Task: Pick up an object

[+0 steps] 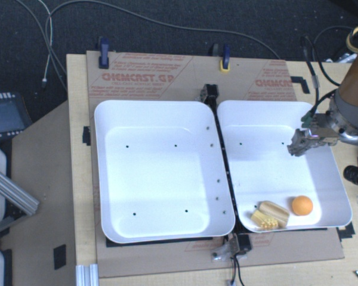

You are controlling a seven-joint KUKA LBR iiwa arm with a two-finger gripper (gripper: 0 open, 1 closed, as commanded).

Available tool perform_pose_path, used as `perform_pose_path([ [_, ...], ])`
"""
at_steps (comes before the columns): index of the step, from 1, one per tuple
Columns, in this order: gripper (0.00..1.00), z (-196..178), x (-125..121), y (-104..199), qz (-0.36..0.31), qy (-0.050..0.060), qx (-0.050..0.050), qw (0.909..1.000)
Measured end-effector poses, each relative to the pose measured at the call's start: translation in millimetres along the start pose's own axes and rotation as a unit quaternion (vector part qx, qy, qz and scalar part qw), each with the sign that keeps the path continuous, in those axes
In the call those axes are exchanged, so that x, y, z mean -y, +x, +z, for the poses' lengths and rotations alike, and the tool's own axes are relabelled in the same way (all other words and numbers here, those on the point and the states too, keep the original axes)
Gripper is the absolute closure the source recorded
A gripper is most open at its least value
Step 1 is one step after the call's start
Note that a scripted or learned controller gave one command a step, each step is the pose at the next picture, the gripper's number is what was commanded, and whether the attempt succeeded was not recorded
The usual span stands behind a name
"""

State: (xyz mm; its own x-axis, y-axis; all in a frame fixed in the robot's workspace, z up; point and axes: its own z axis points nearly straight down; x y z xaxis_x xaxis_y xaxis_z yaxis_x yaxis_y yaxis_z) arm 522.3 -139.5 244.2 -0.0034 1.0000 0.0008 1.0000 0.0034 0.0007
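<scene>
Camera view shows the hand (299,144) hanging over the right bin (331,177), holding nothing; its opening I cannot tell. Orange ball (302,205) and corn cob (269,214) lie near the front edge.

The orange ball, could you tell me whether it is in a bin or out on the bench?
In: the orange ball rests inside the right bin, near its front edge.
</scene>
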Motion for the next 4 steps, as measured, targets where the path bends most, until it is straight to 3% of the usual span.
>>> perform_pose_path([
  [4,1.00,21,-4,216,-0.001,0.001,0.000,1.0000],
])
